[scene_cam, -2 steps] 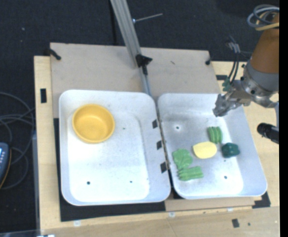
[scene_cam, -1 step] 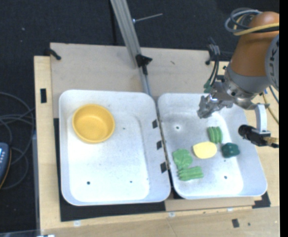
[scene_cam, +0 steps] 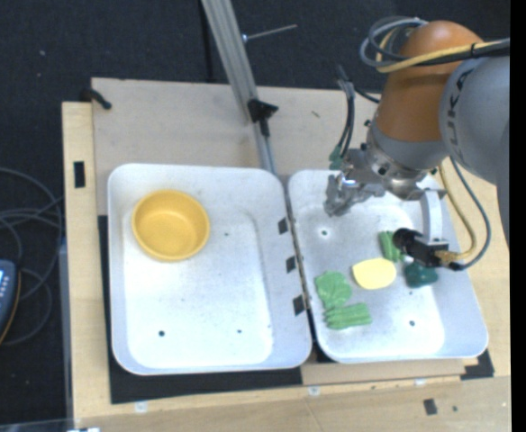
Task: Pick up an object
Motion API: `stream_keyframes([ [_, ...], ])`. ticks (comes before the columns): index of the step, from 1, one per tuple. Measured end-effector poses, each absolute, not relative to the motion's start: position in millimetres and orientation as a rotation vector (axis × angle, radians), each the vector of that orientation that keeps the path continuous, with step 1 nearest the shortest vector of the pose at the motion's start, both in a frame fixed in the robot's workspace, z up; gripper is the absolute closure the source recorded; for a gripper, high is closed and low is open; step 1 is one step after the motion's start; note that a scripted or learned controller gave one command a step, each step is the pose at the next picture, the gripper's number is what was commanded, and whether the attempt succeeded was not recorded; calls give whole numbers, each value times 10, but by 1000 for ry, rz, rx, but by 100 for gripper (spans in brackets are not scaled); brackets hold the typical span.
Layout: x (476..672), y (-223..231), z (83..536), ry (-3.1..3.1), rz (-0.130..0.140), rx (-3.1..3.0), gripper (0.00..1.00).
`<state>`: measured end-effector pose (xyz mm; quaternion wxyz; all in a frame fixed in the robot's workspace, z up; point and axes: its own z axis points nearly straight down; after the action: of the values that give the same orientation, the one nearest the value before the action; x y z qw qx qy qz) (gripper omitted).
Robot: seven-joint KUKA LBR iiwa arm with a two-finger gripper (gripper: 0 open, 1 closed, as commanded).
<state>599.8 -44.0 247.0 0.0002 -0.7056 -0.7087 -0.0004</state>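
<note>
My gripper [scene_cam: 338,202] hangs over the far left part of the right bin [scene_cam: 461,331], pointing down at bare bin floor. Nearer the front of that bin lie a yellow oval piece [scene_cam: 374,274], a green leafy piece [scene_cam: 331,286] and a green ridged piece [scene_cam: 347,316]. A small green piece [scene_cam: 388,244] and a teal piece [scene_cam: 421,276] sit to the right of the yellow one. All of these lie apart from the gripper, below and to its right in the view.
A yellow bowl [scene_cam: 171,225] stands in the far left corner of the left bin [scene_cam: 200,331]. A slanted metal rail [scene_cam: 236,61] rises behind the bins. The divider [scene_cam: 292,259] between the bins runs just left of the gripper.
</note>
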Motion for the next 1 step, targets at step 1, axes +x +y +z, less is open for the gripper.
stream_keyframes([
  [1,5963,57,2549,-2226,-3,-2217,100],
])
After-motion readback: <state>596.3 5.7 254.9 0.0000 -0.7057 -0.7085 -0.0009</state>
